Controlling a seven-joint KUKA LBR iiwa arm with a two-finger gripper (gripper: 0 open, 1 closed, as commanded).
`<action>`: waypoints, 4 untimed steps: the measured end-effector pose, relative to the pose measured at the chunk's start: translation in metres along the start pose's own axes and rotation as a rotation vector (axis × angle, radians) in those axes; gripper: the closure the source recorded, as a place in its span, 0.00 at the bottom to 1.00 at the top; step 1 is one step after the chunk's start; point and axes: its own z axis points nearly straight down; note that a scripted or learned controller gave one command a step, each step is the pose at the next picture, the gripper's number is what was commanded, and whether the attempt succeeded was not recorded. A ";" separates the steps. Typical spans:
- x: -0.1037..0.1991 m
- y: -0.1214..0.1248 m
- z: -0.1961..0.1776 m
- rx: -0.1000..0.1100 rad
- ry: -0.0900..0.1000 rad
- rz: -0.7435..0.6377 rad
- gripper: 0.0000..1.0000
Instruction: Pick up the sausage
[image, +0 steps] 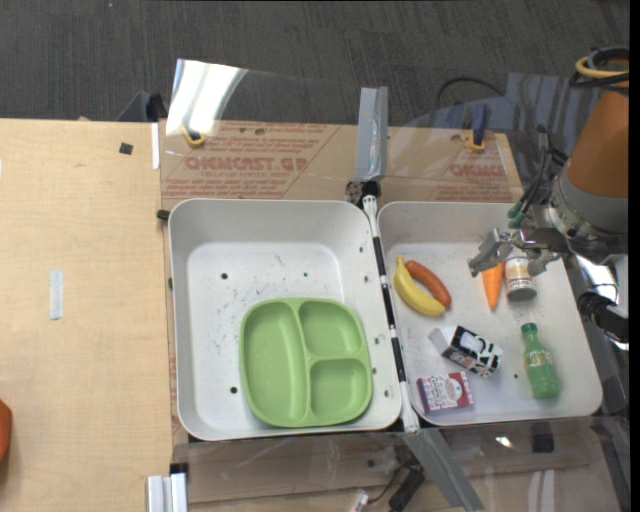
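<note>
Nearest you in the right bin (590, 400) lie a pink carton (444, 391), a black-and-white carton (473, 351) and a green bottle (540, 361); route clear of them. The sausage (428, 282) lies farther back at the bin's left side, touching a banana (414, 290) on its near-left flank. It is short, red-orange, glossy and angled. Align the fingers across its width and descend from above, avoiding the banana. The gripper (512, 253) hovers to the right, above a carrot (492, 286) and a small jar (519, 279), fingers spread and holding nothing.
</note>
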 end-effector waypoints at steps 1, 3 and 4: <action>-0.019 0.011 0.155 -0.003 0.000 0.011 0.00; 0.016 0.046 0.146 -0.004 0.000 -0.034 1.00; 0.070 0.063 0.055 -0.003 -0.001 -0.072 1.00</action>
